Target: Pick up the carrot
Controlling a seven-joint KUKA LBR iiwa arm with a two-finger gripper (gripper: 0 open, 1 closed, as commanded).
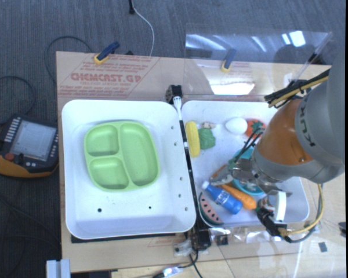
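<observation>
Camera view: carrot (pixel 239 195) lies in the right bin (pixel 296 210), lower centre-right of frame, long axis diagonal from upper left to lower right, beside a blue bottle (pixel 223 198). Gripper (pixel 247 172) sits just above the carrot; can't tell its state.

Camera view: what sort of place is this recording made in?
Probably a robotics lab bench rather than a kitchen. A grey carpet lies under a cardboard-topped bench, an orange-edged handheld control pendant sits on the floor, and toy food such as an orange plastic carrot fills the right white bin.
</observation>
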